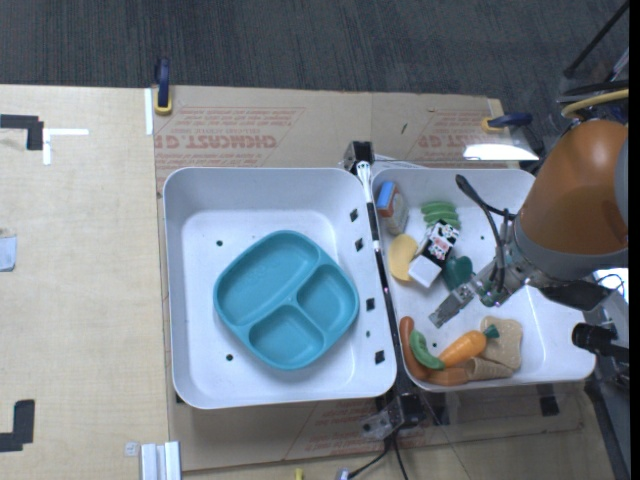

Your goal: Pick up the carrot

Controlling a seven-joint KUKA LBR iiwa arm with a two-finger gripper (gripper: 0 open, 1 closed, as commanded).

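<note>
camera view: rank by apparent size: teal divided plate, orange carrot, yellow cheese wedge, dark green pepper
1. Teal three-compartment plastic plate, by far the largest.
2. Orange toy carrot.
3. Pale yellow cheese wedge, close to the carrot; order unsure.
4. Small dark green pepper.

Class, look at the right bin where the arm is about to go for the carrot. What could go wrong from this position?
1. The carrot lies packed against a green pepper, a sausage and bread, so the pincer may catch a neighbour.
2. The carrot sits near the bin's front wall, which may block a finger.
</note>
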